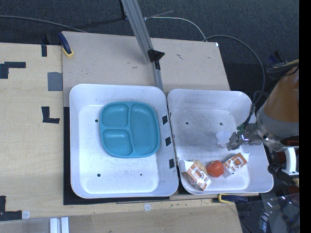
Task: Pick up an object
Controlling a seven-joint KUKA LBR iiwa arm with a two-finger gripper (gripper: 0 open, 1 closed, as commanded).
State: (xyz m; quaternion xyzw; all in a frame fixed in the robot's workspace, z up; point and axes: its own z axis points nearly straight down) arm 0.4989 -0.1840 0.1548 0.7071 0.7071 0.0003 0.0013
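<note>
we see the tool (236,140) low over the right-hand shallow white plastic bin (204,101), at the right of the frame, reaching in from the grey arm with its orange band (286,98). whether it is apart or together we cannot tell (the parts blur into the pale bin floor), and nothing shows between them.

the likely targets lie along the bin's lower edge, at the lower right of the frame: a small round red ball-like object (215,168), a small orange-and-white carton (236,163) just beside it to the right, and a crumpled orange-and-white packet (197,174) to its left. we judge they have gathered against the lower wall, which makes a clean approach harder. the carton sits nearest, just below the tool.

the left-hand white bin (82,130) carries a turquoise plastic divided plate (130,129), well apart from the tool, so the reach seems aimed at the right bin's items.
</note>
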